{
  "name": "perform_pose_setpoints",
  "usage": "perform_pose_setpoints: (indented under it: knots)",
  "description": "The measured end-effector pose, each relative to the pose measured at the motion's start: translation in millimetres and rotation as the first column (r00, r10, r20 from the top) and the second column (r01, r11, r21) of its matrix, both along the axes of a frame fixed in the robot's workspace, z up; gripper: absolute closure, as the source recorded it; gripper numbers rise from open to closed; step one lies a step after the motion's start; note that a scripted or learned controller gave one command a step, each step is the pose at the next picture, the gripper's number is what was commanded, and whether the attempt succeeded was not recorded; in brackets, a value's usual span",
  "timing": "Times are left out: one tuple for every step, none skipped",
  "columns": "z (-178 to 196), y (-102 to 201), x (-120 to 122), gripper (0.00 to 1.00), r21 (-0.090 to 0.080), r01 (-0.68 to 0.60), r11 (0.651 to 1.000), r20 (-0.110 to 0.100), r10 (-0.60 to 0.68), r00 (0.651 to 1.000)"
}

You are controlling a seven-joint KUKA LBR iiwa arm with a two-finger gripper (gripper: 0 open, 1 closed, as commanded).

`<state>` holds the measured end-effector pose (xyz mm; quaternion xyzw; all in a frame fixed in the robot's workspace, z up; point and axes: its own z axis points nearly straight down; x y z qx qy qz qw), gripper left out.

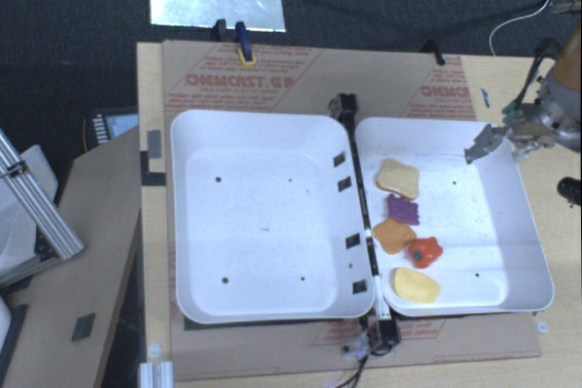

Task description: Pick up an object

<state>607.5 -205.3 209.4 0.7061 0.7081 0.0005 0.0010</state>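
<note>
The claw [496, 141] hangs over the far right part of the right bin [509, 223]; whether it is wide or narrow I cannot tell, and nothing shows in its grip. The objects lie well apart from it, in a row along that bin's left wall: a tan piece [398, 178], a purple piece [403, 210], an orange piece [394, 236], a red pepper [425, 252] and a yellow piece [416, 285]. The left bin [264, 213] sits beside it on the worktop [300, 73].
</note>
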Motion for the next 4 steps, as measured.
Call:
perform_pose_setpoints:
  knots:
    - [9, 42, -61, 0.00, 0.002, 0.001, 1.000, -0.004, -0.001, 1.000]
    - [0, 88, -95, 0.00, 0.003, -0.005, 1.000, -0.004, 0.005, 1.000]
    - [-17, 159, -122, 0.00, 0.005, -0.008, 1.000, -0.004, 0.008, 1.000]
    - [-88, 98, -116, 0.00, -0.002, 0.006, 1.000, -0.007, -0.006, 1.000]
